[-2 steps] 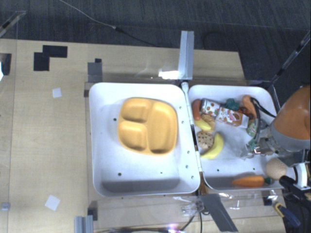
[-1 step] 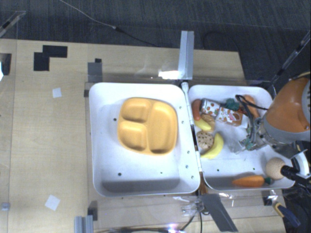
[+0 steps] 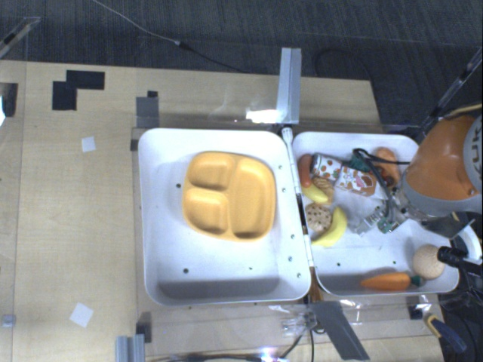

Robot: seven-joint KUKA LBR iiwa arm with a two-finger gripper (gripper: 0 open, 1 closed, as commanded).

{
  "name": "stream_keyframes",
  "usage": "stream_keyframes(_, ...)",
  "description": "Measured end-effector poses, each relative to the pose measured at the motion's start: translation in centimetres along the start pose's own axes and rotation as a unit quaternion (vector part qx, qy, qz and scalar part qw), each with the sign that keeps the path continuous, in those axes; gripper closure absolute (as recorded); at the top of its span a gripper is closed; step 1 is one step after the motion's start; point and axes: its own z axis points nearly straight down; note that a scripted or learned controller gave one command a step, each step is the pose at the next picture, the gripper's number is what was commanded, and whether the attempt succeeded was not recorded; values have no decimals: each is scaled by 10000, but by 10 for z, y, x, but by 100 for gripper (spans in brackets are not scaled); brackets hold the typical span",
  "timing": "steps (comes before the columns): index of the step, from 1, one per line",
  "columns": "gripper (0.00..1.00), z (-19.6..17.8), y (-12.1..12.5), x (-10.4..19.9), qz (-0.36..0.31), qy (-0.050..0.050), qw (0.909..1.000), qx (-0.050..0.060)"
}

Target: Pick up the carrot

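Orange carrot (image 3: 386, 281) lies flat along right bin's (image 3: 355, 256) near wall.

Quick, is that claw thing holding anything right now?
Gripper: cannot be told; it hangs over the right bin, apart from the carrot.

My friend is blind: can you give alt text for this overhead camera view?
A carrot lies at the right bin's near edge while the gripper hovers mid-bin beside a banana. The left bin holds a yellow divided plate.
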Motion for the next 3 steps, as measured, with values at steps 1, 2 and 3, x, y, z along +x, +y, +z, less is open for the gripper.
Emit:
stream_keyframes(1,100,-1,-25,20,-1491,-23,9888,-25)
stream_keyframes(2,100,-2,-11,41,-3197,-34,9475,-19)
stream_keyframes(3,100,-1,-8,18,-5045,5,8634,-27)
